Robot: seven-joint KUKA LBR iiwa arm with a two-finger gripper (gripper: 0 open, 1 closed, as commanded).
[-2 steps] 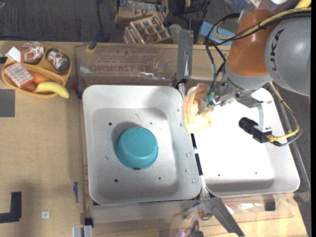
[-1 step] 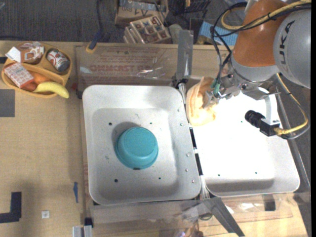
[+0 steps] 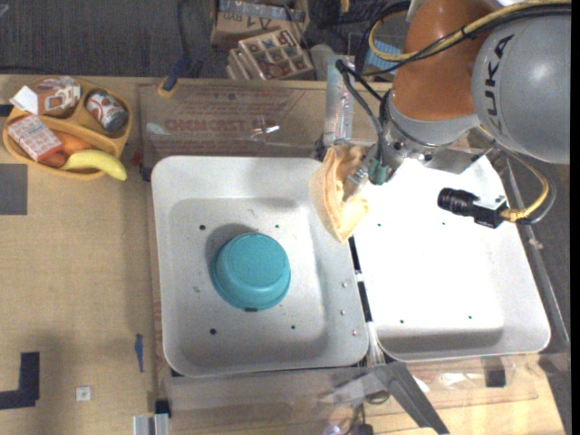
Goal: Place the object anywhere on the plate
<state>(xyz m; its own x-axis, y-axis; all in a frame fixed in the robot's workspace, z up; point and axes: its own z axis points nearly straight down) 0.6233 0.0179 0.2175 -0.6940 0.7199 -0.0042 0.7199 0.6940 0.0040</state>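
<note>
Yellow food tray [image 3: 20,148], banana [image 3: 93,161]

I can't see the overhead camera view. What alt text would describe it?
A grey and orange robot arm reaches in from the right, its pincer at a crumpled yellowish cloth on the seam between the left bin and the right bin. A round teal plate sits in the left bin, apart from the cloth.

The round teal plastic plate [image 3: 252,270] sat mid-floor in the left shallow white bin [image 3: 177,333], with bare floor open all round it to the walls. A crumpled pale-yellow cloth [image 3: 337,202] hung over the ridge between the bins at their far end, beside the grey arm [image 3: 535,80] covering the far part of the right white bin [image 3: 453,288], whose nearer floor lay open.
</note>
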